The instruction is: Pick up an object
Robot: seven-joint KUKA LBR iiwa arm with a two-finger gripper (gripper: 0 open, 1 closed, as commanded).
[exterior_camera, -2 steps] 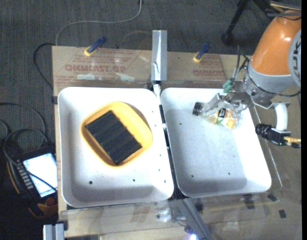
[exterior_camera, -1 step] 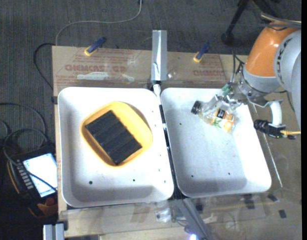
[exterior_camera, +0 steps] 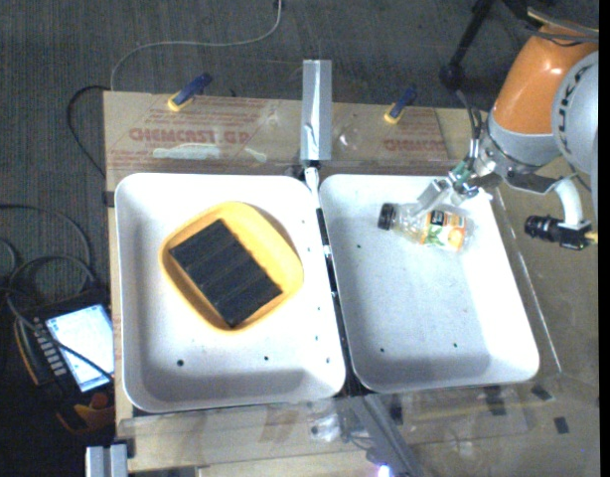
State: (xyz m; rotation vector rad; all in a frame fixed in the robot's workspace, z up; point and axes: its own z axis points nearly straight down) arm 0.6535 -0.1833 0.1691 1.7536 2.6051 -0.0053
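A small clear plastic bottle point(exterior_camera: 427, 224) with a black cap and an orange-green label lies on its side in the right bin point(exterior_camera: 434, 336), near the far wall, cap pointing left. My gripper point(exterior_camera: 465, 180) hangs over the bin's far right corner, just above the bottle's base end. I cannot tell whether it touches the bottle. In the left bin point(exterior_camera: 146, 366) a yellow dish point(exterior_camera: 275, 241) holds a black ridged block point(exterior_camera: 227, 272).
The grey arm with its orange band point(exterior_camera: 538, 87) reaches in from the upper right. Two clamps, one point(exterior_camera: 189, 91) on the left and one point(exterior_camera: 401, 104) on the right, sit on the cardboard behind the bins. A handheld device point(exterior_camera: 75, 344) lies on the floor at left.
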